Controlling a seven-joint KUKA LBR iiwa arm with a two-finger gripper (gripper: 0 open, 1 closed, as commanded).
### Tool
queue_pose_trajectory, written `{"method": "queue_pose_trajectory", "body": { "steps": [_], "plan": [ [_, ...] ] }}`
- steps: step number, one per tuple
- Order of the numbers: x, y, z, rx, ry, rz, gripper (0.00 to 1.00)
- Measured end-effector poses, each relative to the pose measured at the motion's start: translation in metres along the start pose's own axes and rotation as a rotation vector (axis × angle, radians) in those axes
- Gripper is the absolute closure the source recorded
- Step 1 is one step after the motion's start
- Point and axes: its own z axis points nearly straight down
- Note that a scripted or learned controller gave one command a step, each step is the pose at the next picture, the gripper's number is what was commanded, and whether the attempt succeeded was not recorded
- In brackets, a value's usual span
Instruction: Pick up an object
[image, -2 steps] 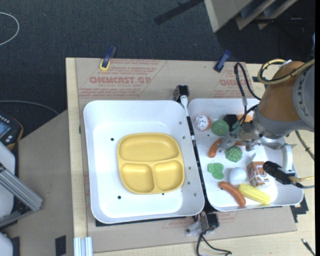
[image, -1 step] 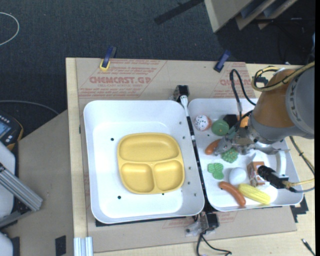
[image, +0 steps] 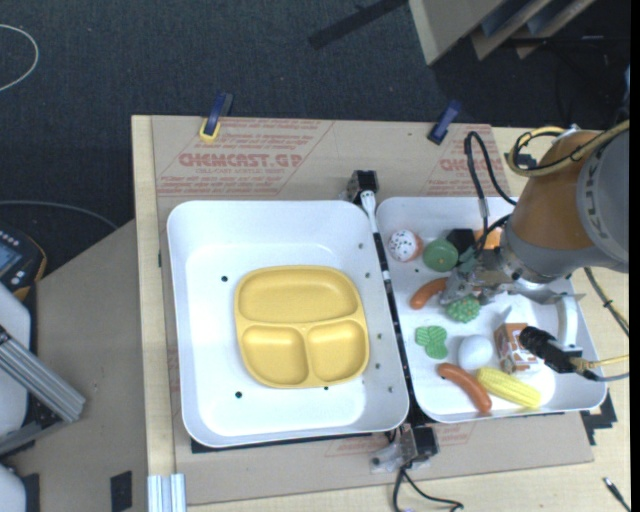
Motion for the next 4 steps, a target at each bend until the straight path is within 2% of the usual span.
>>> {"method": "queue_pose_trajectory", "body": {
  "steps": [1,2,3,4],
  "plan": [
    [-0.001,-0.007,-0.060,-0.004,-0.001,-0.001,1.00],
    [0.001,-0.008,-0.103,-0.006,-0.001,-0.002,1.00],
    [0.001,-0.006,-0.131,-0.005,-0.002,-0.003,1.00],
    [0.055,0.001,-0.141,-0.004,0.001,-0.008,1.00]
  ]
}}
